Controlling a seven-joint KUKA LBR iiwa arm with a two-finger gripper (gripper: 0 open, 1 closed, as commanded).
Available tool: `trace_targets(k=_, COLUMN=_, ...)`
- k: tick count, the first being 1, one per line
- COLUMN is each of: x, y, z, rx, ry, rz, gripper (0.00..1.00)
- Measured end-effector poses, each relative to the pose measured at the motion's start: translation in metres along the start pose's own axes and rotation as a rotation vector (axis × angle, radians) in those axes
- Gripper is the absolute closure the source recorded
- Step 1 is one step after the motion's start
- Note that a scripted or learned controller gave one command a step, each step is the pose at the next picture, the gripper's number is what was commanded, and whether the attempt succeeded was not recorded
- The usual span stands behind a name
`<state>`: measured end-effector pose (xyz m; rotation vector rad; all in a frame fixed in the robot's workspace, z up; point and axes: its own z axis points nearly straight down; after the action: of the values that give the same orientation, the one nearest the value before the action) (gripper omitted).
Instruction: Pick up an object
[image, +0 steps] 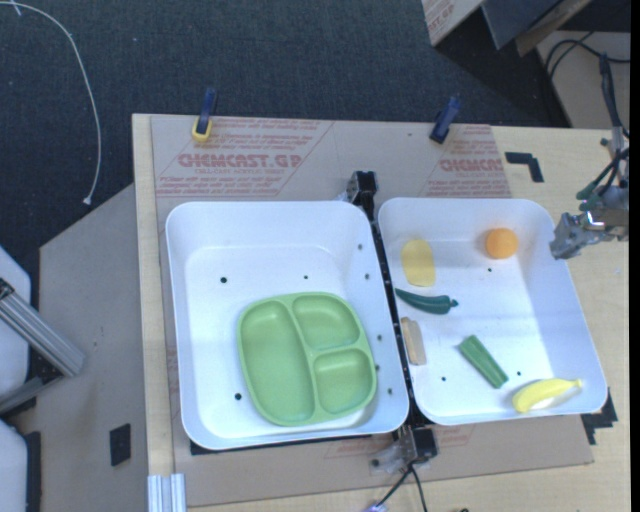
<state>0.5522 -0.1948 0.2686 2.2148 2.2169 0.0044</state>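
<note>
Gripper (572, 238) sat at the far right edge of the frame, just over the upper right rim of the right bin (560, 300), w/ cables and grey hardware above it. Couldn't tell its state from this angle; nothing was visibly held.

Right bin held all the loose items. Orange ball (501, 242) lay nearest the gripper, just to its left, near the bin's back wall. Pale yellow piece (419, 262) lay further left, toward the divider side. Dark green pepper-like item (427, 301) lay just below that, slanted. Tan flat piece (413, 341) lay close against the bin's left wall. Green block (482, 361) lay tilted in the lower middle, and the yellow banana (545, 394) was in the lower right corner, touching or nearly touching the front wall, well apart from the gripper.

Left bin (200, 240) held a light green divided plate (305, 355) w/ three compartments, toward its front right.

Both bins rested on a cardboard sheet (300, 160) printed w/ red lettering, held at the back edge by a yellow-and-blue clamp (204, 117) and a blue clamp (445, 119).
</note>
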Motion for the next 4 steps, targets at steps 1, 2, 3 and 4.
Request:
trace_targets(k=1, x=0.0, y=0.001, z=-0.004, rx=0.004, ry=0.002, rz=0.0, gripper=1.0)
trace_targets(k=2, x=0.053, y=0.01, z=0.013, rx=0.01, ry=0.005, rz=-0.004, gripper=1.0)
trace_targets(k=3, x=0.106, y=0.01, z=0.027, rx=0.011, ry=0.006, rz=-0.004, gripper=1.0)
trace_targets(k=4, x=0.165, y=0.007, z=0.03, rx=0.01, ry=0.007, rz=-0.005, gripper=1.0)
